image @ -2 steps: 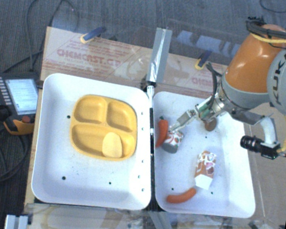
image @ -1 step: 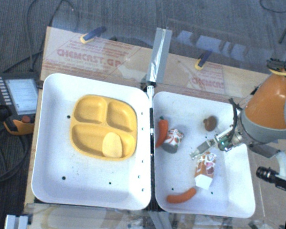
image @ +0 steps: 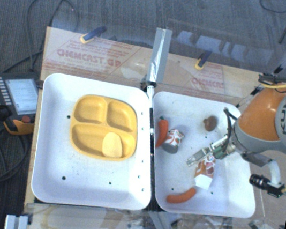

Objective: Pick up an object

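My gripper [image: 199,156] hangs over the middle of the right bin [image: 236,206], reaching in from the right. Just below and right of it lies a red and white carton [image: 205,171], close to the gripper tip or touching it. A small can [image: 174,138] lies to the gripper's left, with an orange carrot [image: 160,131] beside it against the bin's left wall. A brown round item [image: 210,122] sits toward the back. An orange-red sausage [image: 181,195] lies near the front wall.
The left bin [image: 47,166] holds a yellow compartment tray [image: 91,116] with a pale yellow piece [image: 112,145] in its front right compartment. A metal post [image: 159,54] stands behind the gap between the bins. A handheld pendant [image: 13,96] lies off the bench at left.
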Available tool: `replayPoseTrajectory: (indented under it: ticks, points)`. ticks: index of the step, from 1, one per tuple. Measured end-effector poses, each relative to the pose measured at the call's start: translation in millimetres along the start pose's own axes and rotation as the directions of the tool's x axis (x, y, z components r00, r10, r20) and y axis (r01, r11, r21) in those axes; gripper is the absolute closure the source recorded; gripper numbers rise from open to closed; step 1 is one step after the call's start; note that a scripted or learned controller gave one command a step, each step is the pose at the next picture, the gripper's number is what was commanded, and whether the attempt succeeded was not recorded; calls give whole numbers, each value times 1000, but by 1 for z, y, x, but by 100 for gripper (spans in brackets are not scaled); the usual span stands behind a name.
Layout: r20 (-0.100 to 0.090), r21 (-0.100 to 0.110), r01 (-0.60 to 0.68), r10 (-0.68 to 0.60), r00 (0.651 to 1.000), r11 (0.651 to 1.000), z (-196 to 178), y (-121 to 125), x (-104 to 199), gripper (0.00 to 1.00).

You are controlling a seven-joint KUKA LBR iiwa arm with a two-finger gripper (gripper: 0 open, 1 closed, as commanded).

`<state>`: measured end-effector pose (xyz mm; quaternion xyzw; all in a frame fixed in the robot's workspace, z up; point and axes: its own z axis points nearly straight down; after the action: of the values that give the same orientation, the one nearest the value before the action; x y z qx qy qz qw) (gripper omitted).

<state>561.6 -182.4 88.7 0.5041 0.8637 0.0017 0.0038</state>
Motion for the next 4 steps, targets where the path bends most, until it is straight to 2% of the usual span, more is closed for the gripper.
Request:
replayPoseTrajectory:
  ticks: [1,2,3,4]
  points:
    - [2,-4,-1,1,1000,1000,-8,3,-1,100]
    - [-4,9,-25,26,1000,1000,-105,79,-4,100]
    - [-3,11,-125,125,992,992,-111,132,13,100]
    - [-7,10,191,-191,982,982,-51,118,-10,100]
